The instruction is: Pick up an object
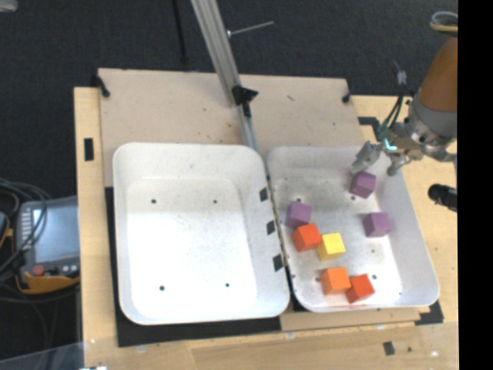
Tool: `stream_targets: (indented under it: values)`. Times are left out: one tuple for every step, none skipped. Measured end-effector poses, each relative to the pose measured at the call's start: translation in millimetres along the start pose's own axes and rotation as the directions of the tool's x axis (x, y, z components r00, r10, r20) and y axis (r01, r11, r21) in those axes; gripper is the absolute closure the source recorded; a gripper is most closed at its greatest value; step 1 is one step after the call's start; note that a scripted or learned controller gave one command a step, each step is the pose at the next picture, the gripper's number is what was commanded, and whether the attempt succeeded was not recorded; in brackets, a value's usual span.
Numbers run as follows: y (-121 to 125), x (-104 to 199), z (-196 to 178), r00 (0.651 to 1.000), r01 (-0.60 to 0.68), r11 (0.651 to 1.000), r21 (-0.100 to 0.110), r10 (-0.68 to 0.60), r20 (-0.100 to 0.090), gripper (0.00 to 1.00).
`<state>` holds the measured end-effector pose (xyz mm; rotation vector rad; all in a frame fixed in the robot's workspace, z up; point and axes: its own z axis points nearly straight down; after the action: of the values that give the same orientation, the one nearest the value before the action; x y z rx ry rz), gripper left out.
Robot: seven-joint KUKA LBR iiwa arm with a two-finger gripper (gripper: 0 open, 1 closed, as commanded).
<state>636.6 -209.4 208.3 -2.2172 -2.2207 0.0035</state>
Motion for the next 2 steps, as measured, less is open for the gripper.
stream_targets:
  values:
    - [0.8, -0.6, -3.2, 1.0, 0.003, 1.0, -0.004, -0.003, 0.004, 0.0]
    - [-2.3, -3.8, 38.7, 1.0, -0.001, 1.0, -0.001, 0.001, 0.003, 0.0]
